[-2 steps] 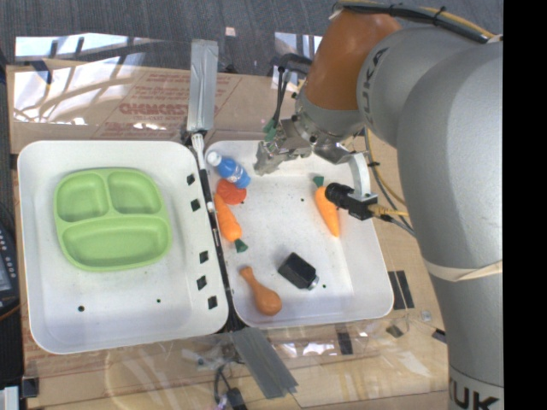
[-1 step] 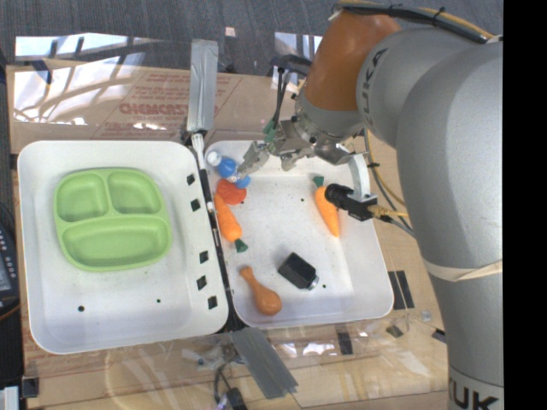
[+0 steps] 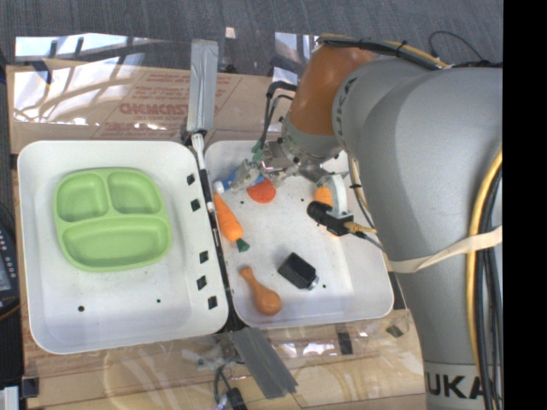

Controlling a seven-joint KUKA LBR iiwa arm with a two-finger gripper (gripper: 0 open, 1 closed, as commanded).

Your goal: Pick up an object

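Gripper [image 3: 256, 171] is down at the right bin's [image 3: 363, 301] far edge, right beside the red-orange piece [image 3: 262, 192]; its grasp state, I cannot tell. That piece looks light, smooth, probably slippery: pinch across its middle.

Looking like a robotics lab or test cell, not a home. A large grey KUKA arm [image 3: 427, 186] with its orange band [image 3: 320, 88] is reaching in from 3 o'clock. Two shallow white bins [image 3: 34, 254] are sitting side by side on flattened printed cardboard [image 3: 128, 101], with grey tape strips [image 3: 202, 84] running at 12 and 6 o'clock. Loose cables [image 3: 491, 254] are hanging at 3 o'clock; grey carpet [image 3: 128, 2] is showing at 12.
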